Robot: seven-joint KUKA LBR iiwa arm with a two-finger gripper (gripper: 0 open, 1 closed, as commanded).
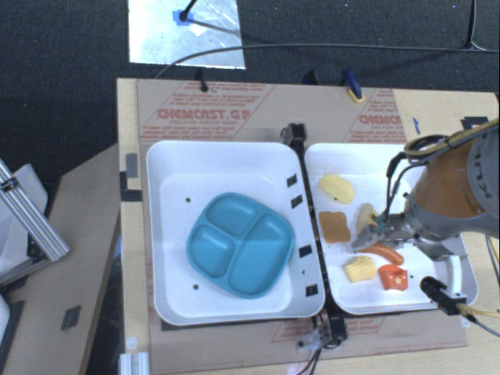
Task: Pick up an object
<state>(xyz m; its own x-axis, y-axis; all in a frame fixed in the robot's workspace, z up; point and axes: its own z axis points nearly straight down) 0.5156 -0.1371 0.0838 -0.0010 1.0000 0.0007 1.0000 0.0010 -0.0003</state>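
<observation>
1. The task names no single thing; the likeliest target is the sausage (384, 253), a red-orange toy piece in the right bin (351, 156), lying just below the gripper (367, 239).
2. Round the sausage: a brown slice (334, 226) at nine o'clock, a yellow wedge (360, 269) at about seven, a red block (393, 277) at six, touching or nearly so. A pale yellow piece (337, 187) sits further off at eleven, and a small beige piece (366, 213) lies right by the gripper at about twelve.
3. The gripper hangs low over this cluster, at the sausage's left end. Whether it is spread or closed cannot be told from this slant, and nothing can be seen held in it.
4. To do the step well, the arm should centre over one piece alone, turn the wrist to span the sausage across its short side, and go down straight.
5. The crowding is the risk: a fingertip may land on the beige piece or nudge the red block, so a clean gap on both sides matters.
6. The left bin (168, 162) holds a blue tray (240, 244), well apart from the work.
</observation>
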